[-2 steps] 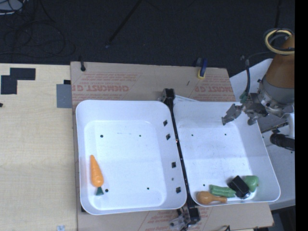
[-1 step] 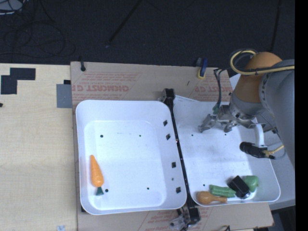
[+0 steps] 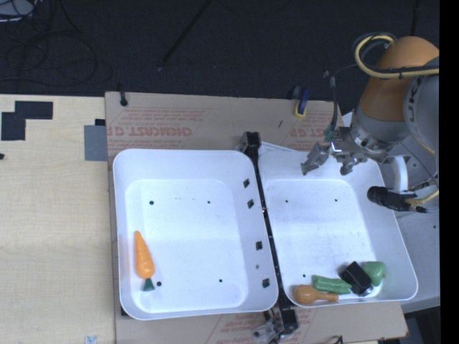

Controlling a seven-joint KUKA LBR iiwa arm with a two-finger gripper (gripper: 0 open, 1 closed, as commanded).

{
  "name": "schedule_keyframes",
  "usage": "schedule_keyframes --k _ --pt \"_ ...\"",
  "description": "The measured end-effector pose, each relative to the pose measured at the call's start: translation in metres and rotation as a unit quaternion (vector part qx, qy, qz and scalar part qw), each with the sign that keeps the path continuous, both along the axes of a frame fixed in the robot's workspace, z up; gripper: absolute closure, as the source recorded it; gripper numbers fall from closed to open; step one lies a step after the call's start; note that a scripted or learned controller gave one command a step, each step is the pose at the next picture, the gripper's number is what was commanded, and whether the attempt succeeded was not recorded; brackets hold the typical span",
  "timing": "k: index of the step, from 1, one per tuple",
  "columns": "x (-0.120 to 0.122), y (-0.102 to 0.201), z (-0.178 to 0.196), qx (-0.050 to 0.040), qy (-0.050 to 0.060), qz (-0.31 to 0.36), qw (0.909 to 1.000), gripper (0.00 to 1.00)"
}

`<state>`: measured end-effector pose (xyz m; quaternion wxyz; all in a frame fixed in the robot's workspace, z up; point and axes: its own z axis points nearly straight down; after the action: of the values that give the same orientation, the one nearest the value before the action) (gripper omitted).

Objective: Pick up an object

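Observation:
An orange toy carrot [image 3: 143,256] with a green tip lies near the front left corner of the left bin [image 3: 179,165]. At the front of the right bin [image 3: 326,192] sit a long green piece [image 3: 330,284], a rounder green piece [image 3: 374,269], a black block [image 3: 356,278] and a tan, pear-shaped piece [image 3: 313,294]. My gripper [image 3: 330,165] hangs over the right bin's far edge, far from those pieces. It is open, with nothing between its fingers [image 3: 311,164].
A black divider strip [image 3: 259,221] runs between the two bins. Both stand on a cardboard sheet [image 3: 193,124] on the pale wooden bench [image 3: 50,221]. The arm [image 3: 394,92] comes in from the upper right.

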<state>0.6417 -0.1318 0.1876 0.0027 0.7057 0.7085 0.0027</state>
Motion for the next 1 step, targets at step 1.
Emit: schedule_keyframes --k 1 --pt "0.0044 0.0283 0.1244 -0.0005 -0.003 0.000 1.0000 0.00"
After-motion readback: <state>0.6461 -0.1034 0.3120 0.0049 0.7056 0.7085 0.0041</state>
